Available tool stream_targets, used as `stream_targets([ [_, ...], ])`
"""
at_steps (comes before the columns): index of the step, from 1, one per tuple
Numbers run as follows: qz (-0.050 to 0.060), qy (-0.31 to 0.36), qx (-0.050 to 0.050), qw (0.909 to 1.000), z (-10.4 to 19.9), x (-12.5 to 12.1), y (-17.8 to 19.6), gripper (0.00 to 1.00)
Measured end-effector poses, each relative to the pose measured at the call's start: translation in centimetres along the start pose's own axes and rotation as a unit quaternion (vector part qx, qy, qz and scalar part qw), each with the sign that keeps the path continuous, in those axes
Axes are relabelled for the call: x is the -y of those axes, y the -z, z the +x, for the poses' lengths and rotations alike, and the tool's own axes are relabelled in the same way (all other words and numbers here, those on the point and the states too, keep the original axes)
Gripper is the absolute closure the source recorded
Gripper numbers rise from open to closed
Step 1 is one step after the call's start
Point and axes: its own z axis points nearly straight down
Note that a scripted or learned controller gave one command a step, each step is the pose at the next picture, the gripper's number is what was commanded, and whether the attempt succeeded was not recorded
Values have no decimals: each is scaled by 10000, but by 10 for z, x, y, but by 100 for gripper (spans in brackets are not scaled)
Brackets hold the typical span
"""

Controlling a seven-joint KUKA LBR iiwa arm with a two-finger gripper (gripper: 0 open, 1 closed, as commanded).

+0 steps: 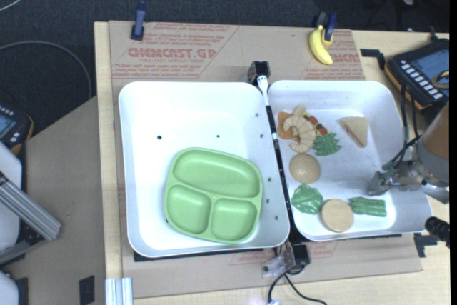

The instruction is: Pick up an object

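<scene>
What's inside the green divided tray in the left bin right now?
The green divided tray shows three bare compartments with nothing in them. It hides the floor of the left bin beneath it. The toy food pieces lie in the right bin.

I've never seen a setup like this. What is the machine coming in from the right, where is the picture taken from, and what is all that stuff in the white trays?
The picture comes from one camera fixed above the bench, looking down at a slant. On the right edge, the grey shape is a robot arm; its gripper is the small metal claw low in the right bin, near a green toy piece. I see nothing between its fingers, so it holds nothing that I can make out.

The two shallow white bins sit side by side. The left bin holds a green divided plate. The right bin holds play food: a tan wedge, a mixed pile, a leafy green piece, a beige ball, another green piece and a round biscuit-like disc. A toy banana lies outside the bins, on the board behind them.
</scene>
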Motion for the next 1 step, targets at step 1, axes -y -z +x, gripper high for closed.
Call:
stream_targets([
  [1,-2,-2,-3,10000,0,0,0,100],
])
